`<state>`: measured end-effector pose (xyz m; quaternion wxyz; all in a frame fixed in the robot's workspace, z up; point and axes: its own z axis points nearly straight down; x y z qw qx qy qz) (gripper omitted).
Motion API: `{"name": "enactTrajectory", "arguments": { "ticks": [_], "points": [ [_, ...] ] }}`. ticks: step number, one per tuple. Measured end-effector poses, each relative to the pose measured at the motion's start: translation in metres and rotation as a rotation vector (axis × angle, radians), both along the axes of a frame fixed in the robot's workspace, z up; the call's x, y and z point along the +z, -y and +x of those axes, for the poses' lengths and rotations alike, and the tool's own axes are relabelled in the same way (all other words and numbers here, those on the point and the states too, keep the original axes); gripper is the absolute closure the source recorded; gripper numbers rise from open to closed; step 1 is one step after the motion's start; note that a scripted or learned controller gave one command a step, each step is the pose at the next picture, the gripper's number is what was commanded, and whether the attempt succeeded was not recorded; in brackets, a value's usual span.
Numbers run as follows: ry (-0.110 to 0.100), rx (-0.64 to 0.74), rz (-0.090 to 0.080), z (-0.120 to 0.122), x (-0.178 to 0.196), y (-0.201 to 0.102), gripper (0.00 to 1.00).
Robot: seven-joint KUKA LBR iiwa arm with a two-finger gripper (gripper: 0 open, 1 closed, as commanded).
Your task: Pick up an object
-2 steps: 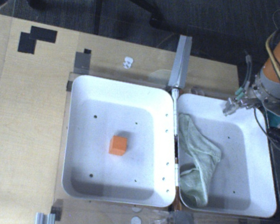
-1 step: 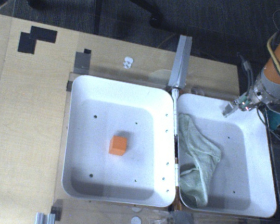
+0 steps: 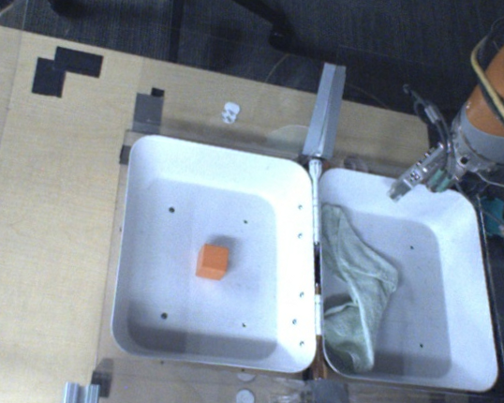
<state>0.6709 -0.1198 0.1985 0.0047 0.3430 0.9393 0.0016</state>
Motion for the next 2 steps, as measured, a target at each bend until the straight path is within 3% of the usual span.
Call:
{"name": "enactTrajectory", "arguments": {
  "ticks": [1, 2],
  "points": [
    [-0.001, 0.102, -0.001, -0.011, -0.021, 0.004, 1.00],
    [0.000, 0.292, -0.003, -0.013, -0.029, -0.019, 1.00]
  ]
}}
